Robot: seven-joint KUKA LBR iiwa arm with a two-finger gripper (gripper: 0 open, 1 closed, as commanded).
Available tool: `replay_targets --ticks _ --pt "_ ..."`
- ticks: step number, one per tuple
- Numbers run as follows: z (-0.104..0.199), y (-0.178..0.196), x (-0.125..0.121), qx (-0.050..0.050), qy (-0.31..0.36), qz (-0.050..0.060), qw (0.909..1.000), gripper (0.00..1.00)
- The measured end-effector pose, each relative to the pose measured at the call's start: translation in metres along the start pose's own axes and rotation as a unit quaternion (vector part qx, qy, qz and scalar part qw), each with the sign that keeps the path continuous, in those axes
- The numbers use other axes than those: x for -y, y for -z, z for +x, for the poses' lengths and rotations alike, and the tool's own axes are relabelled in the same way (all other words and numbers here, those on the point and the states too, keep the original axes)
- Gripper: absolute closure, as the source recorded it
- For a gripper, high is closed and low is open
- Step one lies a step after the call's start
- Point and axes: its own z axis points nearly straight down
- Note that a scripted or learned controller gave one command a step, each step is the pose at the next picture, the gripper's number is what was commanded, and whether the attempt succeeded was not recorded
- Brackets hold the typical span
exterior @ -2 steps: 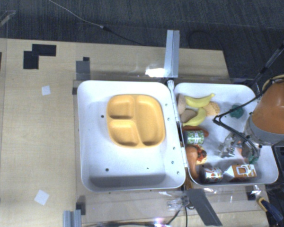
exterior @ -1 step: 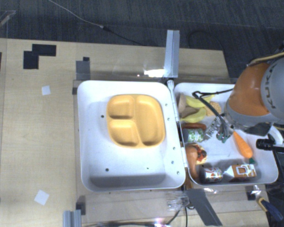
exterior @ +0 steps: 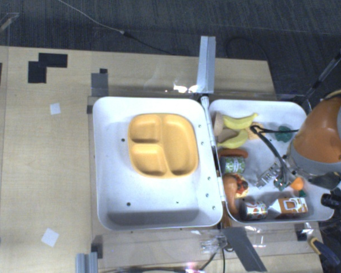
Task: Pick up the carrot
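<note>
An orange, tapered piece that looks like the carrot [exterior: 231, 187] lies along the left wall of the right bin [exterior: 261, 103], near the front. My gripper [exterior: 275, 177] hangs low over the middle of that bin, a short way right of the carrot and apart from it. A small orange bit [exterior: 296, 183] shows just right of the gripper, partly under the arm; I cannot tell what it is. The wrist with its orange band [exterior: 324, 136] hides the bin's right side.
The right bin also holds a banana [exterior: 238, 123], a reddish sausage [exterior: 233, 152], a green can [exterior: 234, 165], a dark bottle [exterior: 253, 210], a juice box [exterior: 290, 206] and a teal item [exterior: 283, 133]. The left bin [exterior: 111, 152] holds a yellow divided plate [exterior: 162, 144].
</note>
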Motion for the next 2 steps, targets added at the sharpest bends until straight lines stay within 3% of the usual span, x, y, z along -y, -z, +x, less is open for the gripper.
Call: replay_targets --ticks 1,2 --pt "-0.002 0.012 -0.003 0.004 0.004 -0.003 1.0 1.0" --pt "0.003 0.012 0.009 -0.005 -0.078 0.004 0.997 1.0"
